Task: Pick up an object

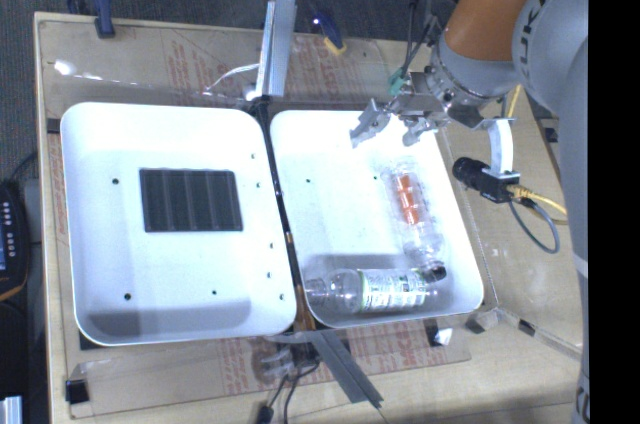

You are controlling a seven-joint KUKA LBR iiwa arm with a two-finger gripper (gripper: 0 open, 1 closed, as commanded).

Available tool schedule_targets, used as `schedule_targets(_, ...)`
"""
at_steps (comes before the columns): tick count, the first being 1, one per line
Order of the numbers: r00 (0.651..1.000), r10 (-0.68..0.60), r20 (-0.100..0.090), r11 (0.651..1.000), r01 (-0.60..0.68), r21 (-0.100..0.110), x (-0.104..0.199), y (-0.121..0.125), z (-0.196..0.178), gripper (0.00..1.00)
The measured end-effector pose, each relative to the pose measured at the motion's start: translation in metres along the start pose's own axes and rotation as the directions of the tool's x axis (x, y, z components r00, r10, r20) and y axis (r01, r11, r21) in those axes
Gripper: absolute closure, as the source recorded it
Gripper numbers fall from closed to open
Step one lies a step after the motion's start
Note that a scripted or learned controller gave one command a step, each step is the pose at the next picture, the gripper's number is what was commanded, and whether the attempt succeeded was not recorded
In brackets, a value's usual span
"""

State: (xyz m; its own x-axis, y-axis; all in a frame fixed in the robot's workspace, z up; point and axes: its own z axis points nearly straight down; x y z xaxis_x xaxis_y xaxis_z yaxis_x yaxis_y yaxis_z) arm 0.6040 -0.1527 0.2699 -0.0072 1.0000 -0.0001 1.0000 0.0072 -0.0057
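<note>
Gripper (392,125) noted at upper right of frame, above right bin (300,212), fingers apart and clamped on nothing. Clear bottles (372,289) (414,208) found lower right in that bin. Risk judged: slippage on round, glossy plastic; rolling under off-centre contact.

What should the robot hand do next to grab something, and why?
Probably lower the gripper toward the bottle with the orange label. The gripper sits over the far end of the right bin with nothing between its fingers, and that bottle lies just below it in the picture. The other clear bottle lies across the near end, farther away.
</note>
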Motion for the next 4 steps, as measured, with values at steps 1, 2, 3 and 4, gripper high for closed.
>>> schedule_targets(1,0.998,0.062,0.000,0.998,-0.062,0.000,-0.058,-0.008,0.058,0.00)
schedule_targets(2,0.999,-0.037,-0.003,0.999,0.037,0.002,-0.052,-0.015,0.057,0.00)
schedule_targets(3,0.988,-0.155,0.002,0.988,0.155,-0.007,-0.055,-0.006,0.062,0.00)
schedule_targets(4,0.937,-0.349,0.004,0.937,0.349,-0.007,-0.055,0.008,0.069,0.00)
